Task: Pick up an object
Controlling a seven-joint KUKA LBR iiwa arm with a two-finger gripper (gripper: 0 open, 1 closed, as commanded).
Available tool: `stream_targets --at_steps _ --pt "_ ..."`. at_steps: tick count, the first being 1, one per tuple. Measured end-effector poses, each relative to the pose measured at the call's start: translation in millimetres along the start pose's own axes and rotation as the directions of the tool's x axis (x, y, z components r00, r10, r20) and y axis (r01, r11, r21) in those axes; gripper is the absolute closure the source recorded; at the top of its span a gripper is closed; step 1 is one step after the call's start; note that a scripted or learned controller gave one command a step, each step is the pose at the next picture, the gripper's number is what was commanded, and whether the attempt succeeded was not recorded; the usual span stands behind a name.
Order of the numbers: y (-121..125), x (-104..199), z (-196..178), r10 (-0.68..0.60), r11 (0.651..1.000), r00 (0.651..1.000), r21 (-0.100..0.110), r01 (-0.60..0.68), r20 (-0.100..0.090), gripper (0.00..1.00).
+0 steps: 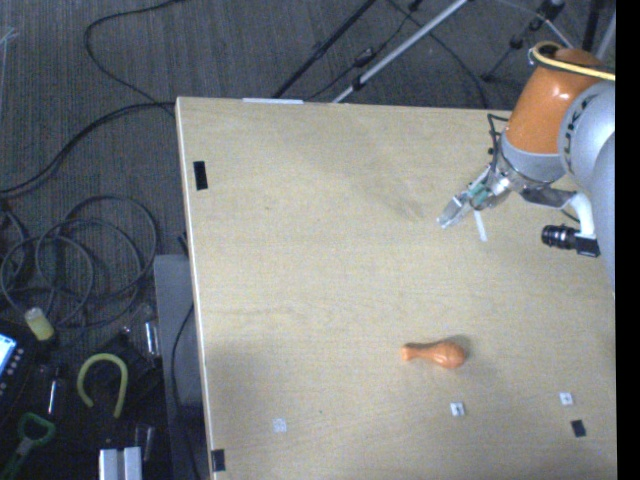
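Hovering hand [462, 214] well apart from orange object [436, 354].

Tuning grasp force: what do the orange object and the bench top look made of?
Orange object: looks like smooth plastic or rubber, going by its even colour, soft sheen and rounded bulb with a narrow neck; too small to settle which. Bench top: looks like pale wood or plywood with a matte finish, showing faint scuffs and no glare.

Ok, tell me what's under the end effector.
Bare tan bench top lies below the end effector, with nothing between its fingers. The orange object sits well nearer the camera, apart from it. The arm covers the bench at the right.
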State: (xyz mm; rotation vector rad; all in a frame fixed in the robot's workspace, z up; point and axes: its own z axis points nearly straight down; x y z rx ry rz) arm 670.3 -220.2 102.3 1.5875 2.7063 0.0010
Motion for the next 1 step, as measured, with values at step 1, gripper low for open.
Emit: stream_targets --at_steps 1 --pt "23.9 43.8 -70.5 0.030 1.000 1.000 0.000 -0.030 -0.002 1.00"
